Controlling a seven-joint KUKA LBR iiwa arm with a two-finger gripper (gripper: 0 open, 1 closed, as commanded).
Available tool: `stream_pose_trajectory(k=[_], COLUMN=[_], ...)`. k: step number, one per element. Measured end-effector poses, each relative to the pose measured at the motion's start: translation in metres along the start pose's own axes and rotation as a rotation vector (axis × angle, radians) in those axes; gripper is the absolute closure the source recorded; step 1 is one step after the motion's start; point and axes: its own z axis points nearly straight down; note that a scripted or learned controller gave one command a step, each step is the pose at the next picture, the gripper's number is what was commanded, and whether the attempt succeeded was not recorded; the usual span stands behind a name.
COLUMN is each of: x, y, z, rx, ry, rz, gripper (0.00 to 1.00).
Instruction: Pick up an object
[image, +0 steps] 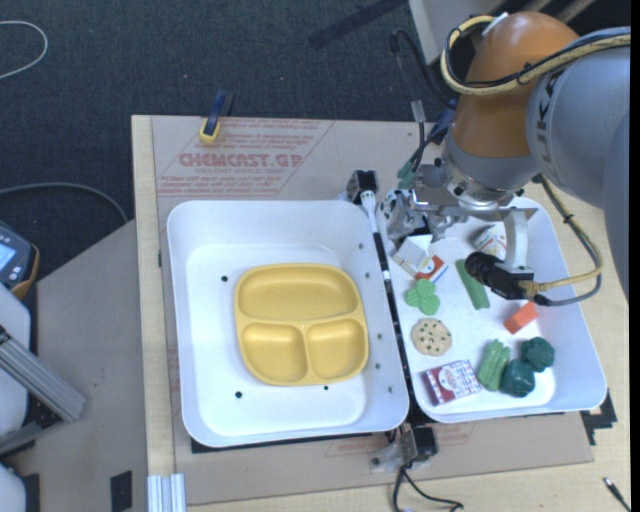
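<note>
Low over the right bin, gripper, finger state indiscernible, above a small carton.

The end effector sat low over the right bin, its fingers lost in clutter. The arm ran off the top and right edges and hid the bin's far corner. A small white carton lay partly beneath it, perhaps touching.

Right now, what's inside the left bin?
The left bin holds one thing: a yellow divided plate, lying flat near its middle, with three compartments and nothing in them. A few small dark dots mark the bin floor. Whatever lies beneath the plate is covered.
</note>
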Motion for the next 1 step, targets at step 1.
stream_pose_trajectory(k=[1], x=[0.0079], y=[0.0088], z=[0.0013], rx=[-0.005], ry=[-0.001], rz=[-0.001], gripper=[1.00])
